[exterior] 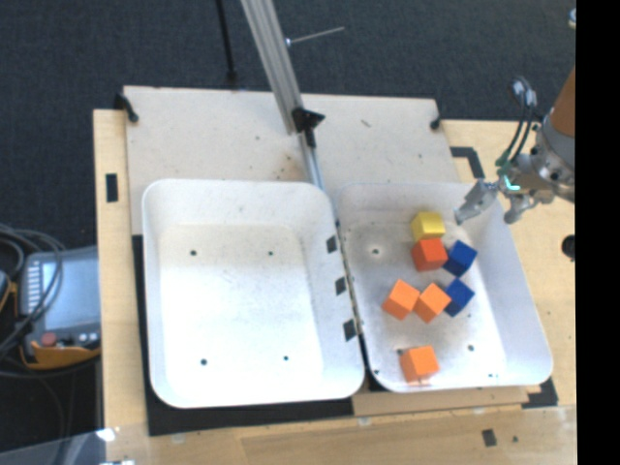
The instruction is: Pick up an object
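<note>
The right bin [380, 223] holds several cubes. A yellow cube [427, 225] sits at the back, with a red-orange cube [429, 254] just in front and a blue cube [462, 258] beside it. Further forward lie two orange cubes [401, 299] [433, 301] touching a second blue cube [458, 295]. One more orange cube [419, 363] rests alone near the front rim. My gripper [494, 204] hovers over the bin's back right corner, right of the yellow cube, open with nothing between its fingers.
The left bin [160, 206] stands beside the right one, with a narrow gap between them. A slanted metal pole [271, 56] rises from behind the bins. A grey and orange device [58, 298] with cables sits off the bench at left.
</note>
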